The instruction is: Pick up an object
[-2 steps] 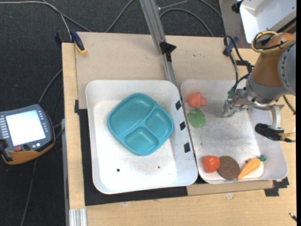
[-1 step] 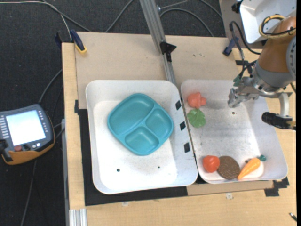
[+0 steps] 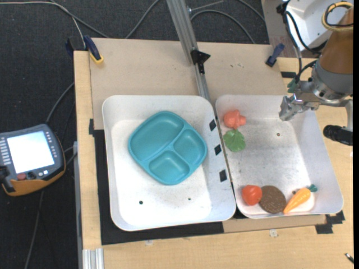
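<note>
Two shallow white bins sit side by side on the bench (image 3: 146, 60). The left bin (image 3: 120, 206) holds one thing: a teal divided plate (image 3: 167, 147) with three compartments, lying turned at an angle near the bin's middle. The right bin (image 3: 320, 150) holds five small things. Two lie near its far left corner, close to the wall shared with the left bin: one orange-red lumpy piece (image 3: 234, 119) and, just in front of it, one green leafy ball (image 3: 234, 141), the two close enough that I cannot tell whether they touch. Three lie in a row along the near edge: one red tomato-like piece (image 3: 252, 194), one round brown disc (image 3: 272, 199) just beside it and seemingly touching it, and one orange carrot with a green top (image 3: 298, 199) at the disc's right. The middle of that bin's floor is bare apart from grey scuffing. The arm comes in from the right, and its gripper (image 3: 287, 109) hangs over the far right part of the right bin, well apart from all five things. Nothing is seen between the jaws; whether they stand wide or narrow I cannot tell. One handheld control pendant (image 3: 28, 158) lies on the dark floor at the left, off the bench.
</note>
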Available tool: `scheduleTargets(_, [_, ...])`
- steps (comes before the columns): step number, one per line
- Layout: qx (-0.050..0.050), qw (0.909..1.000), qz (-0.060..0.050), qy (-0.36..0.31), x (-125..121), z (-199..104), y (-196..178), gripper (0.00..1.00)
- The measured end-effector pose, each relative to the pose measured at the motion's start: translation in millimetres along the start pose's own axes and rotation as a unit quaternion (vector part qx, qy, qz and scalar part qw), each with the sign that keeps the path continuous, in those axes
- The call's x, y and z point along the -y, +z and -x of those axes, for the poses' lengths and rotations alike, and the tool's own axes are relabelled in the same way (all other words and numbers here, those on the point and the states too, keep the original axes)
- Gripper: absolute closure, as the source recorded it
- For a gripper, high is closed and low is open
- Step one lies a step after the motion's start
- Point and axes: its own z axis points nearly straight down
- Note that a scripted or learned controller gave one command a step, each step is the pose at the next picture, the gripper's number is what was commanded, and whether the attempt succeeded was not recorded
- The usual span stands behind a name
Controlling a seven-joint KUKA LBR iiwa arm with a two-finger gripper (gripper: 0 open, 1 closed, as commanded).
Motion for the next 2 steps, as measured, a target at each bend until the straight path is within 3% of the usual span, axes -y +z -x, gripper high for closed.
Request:
scheduleTargets(1, [0.0, 1.0, 0.001, 0.0, 0.2, -2.2, -65.0, 1.0])
scheduleTargets(2, [-0.002, 1.0, -0.004, -0.002, 0.8, -53.3, -47.8, 1.0])
